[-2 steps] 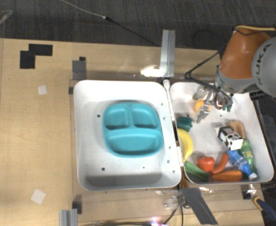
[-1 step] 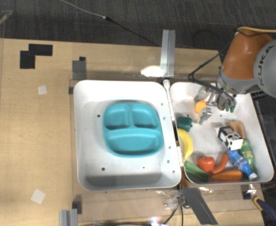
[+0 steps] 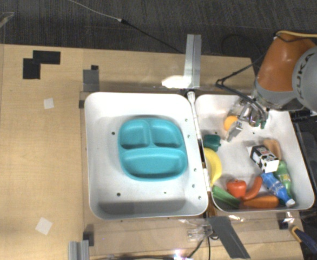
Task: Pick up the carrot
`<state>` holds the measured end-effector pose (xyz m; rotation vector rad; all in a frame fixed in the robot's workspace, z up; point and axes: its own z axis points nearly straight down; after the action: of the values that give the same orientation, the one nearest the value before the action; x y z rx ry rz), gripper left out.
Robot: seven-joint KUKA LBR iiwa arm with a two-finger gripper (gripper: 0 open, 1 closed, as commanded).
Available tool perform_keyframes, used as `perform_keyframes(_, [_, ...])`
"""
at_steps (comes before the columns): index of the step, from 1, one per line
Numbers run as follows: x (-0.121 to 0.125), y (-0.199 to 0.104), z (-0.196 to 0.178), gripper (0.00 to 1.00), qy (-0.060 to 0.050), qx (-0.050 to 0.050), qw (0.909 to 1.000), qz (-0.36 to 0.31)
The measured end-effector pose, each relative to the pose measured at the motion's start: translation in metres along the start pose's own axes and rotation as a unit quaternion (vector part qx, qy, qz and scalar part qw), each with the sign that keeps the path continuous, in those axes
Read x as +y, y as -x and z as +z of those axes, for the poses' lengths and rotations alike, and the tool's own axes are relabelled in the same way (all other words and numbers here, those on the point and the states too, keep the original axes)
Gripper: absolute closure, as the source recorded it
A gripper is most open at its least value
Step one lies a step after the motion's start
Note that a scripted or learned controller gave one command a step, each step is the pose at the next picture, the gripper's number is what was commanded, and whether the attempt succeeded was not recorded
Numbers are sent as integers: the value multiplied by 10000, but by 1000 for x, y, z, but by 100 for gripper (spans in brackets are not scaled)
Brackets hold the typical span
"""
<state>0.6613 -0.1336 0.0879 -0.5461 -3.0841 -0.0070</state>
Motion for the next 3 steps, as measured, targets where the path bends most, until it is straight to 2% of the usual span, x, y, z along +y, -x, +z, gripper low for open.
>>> perform_keyframes(1, [2,-3,0,0,4,-18,9939,1105])
perform_keyframes(2, [30,-18,1,0,22,-83,9630,2694])
perform_keyframes(3, [30,-23,1,0,27,-77,9243,3816])
